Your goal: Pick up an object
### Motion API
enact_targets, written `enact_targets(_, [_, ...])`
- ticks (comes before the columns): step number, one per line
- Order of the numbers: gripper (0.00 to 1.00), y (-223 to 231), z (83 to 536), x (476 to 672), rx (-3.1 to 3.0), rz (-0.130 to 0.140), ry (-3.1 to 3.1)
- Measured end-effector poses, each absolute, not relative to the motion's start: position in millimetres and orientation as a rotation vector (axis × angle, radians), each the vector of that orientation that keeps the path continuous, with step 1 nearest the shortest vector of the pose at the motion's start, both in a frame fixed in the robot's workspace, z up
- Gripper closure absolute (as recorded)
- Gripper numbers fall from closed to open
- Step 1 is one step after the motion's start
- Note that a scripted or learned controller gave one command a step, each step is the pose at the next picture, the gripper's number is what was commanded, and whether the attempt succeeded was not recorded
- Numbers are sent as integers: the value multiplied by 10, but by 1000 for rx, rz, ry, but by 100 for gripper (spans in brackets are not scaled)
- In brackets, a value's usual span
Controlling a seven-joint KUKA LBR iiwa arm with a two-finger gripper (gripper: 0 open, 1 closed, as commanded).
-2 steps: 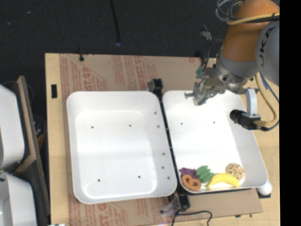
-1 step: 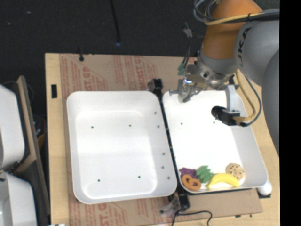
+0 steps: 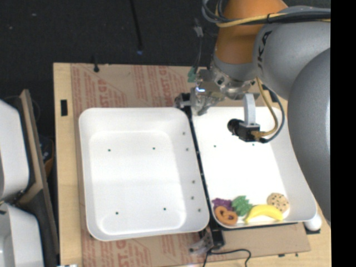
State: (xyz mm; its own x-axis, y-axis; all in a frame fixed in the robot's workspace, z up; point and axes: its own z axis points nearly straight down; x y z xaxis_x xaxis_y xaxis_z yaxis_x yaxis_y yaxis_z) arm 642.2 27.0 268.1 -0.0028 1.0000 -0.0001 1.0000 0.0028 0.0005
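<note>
Several small toy foods lie along the near edge of the right bin [image 3: 245, 166]: a purple grape bunch [image 3: 222, 203], an orange-brown pretzel-like piece [image 3: 226, 217], a green leafy piece [image 3: 242, 204], a yellow banana [image 3: 263, 213] and a tan cookie [image 3: 277, 202]. My gripper [image 3: 193, 101] hangs at the far end of the ridge between the two bins, under the orange wrist band [image 3: 245, 26]. It is well away from the toy foods, and I see nothing held in it.
The left bin [image 3: 139, 166] sits beside the right one on a cardboard sheet [image 3: 128, 85]. The grey arm [image 3: 303, 77] covers the right bin's far right side. A black cable part [image 3: 243, 129] dangles over that bin's far half.
</note>
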Motion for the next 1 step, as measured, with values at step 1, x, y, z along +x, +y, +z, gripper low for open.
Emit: enact_targets(1, [100, 675, 2626, 6573, 2219, 1, 2224])
